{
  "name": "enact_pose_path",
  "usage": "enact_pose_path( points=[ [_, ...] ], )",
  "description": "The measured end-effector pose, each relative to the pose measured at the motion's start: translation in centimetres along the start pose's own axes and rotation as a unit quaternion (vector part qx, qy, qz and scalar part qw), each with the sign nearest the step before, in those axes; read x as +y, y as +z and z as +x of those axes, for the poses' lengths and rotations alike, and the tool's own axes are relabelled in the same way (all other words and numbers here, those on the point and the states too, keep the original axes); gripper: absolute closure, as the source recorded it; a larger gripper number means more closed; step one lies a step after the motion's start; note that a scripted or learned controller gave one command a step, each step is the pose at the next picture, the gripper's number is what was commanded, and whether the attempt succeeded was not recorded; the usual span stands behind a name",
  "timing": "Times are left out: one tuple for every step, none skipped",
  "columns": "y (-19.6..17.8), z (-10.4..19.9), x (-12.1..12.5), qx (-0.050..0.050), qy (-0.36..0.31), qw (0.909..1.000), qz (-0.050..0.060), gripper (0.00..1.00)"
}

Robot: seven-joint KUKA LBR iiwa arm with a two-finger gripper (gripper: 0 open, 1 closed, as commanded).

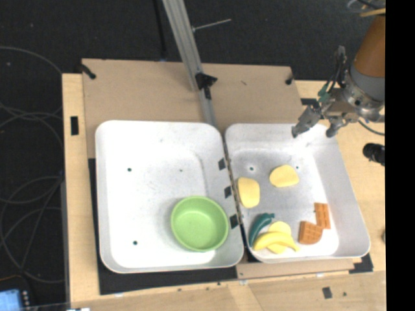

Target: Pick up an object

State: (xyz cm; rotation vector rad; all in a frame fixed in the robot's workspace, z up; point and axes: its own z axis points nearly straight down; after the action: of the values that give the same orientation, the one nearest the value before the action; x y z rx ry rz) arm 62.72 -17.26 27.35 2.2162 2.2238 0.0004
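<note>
The hand point(317, 127) hangs over the far rim of the right bin point(343, 193), fingers spread apart with nothing between them. Below it and nearer the camera lie two yellow pieces point(284, 176), then a banana point(275, 238) and orange waffles point(315, 225). Well to its left, the left bin point(130, 154) holds a green bowl point(199, 223).

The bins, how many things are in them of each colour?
Green: 2, the bowl in the left bin and the dark green piece
Yellow: 3, the two pale lumps and the bananas
Orange: 2, the waffle pieces
Total: 7, six of them in the right bin
</note>
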Motion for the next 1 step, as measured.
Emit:
enact_pose_path(
  points=[
    [0.00,-0.02,-0.01,0.000,0.000,1.0000,0.000,0.00]
  ],
)
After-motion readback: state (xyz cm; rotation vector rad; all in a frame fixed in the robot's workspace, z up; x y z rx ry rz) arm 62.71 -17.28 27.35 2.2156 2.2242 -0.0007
